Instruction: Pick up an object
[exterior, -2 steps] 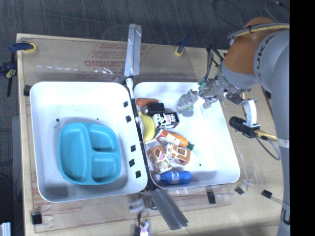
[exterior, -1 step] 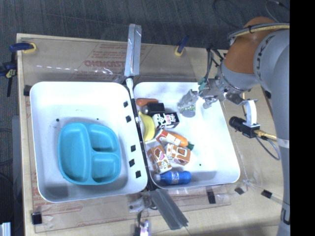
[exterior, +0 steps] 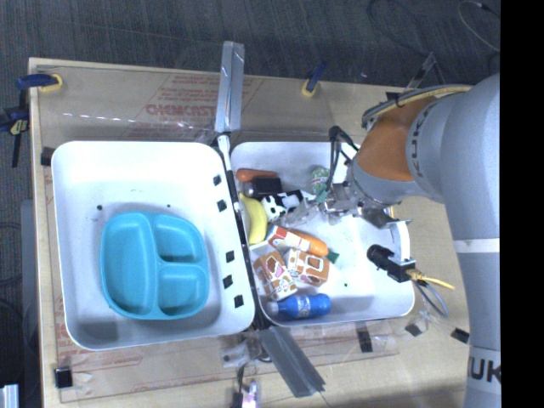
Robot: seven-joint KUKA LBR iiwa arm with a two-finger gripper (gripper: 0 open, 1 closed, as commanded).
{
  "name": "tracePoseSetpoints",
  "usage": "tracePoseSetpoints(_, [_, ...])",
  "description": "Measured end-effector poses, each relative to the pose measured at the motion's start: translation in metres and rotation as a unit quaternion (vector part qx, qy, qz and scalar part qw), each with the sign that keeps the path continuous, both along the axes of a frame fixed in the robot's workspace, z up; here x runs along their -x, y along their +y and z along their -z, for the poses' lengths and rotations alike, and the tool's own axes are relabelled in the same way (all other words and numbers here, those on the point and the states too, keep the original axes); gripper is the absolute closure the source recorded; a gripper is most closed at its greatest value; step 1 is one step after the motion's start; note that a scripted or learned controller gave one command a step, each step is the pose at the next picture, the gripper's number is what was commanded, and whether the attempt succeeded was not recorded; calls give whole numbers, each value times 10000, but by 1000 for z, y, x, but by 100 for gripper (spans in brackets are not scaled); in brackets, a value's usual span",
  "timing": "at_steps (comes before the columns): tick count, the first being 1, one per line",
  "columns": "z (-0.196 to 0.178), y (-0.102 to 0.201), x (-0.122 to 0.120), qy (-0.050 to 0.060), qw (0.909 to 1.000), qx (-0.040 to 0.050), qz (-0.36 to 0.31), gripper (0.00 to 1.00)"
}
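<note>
Reaching in from the right, tool (exterior: 333,201) low over right bin (exterior: 374,291); grip indiscernible. Blue tray (exterior: 155,263) in left bin (exterior: 76,168).

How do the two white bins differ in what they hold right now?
The left bin holds one thing, a blue divided tray lying flat; the right bin holds a crowded pile, including a banana and a blue bottle. The arm reaches over the right bin, not the left. Both are shallow and white.

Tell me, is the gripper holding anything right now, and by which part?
Cannot be told: the gripper is low in the right bin, its fingertips hidden among clutter.
</note>
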State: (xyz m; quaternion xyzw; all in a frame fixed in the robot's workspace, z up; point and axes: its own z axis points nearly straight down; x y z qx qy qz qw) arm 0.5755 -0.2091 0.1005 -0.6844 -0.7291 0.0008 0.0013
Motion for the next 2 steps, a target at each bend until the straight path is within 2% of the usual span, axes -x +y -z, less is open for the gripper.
tracePoseSetpoints(1, [9, 36, 68, -8, 9961, 1, -887, 0])
tracePoseSetpoints(2, [-2, 35, 66, -31, 9958, 22, -914, 100])
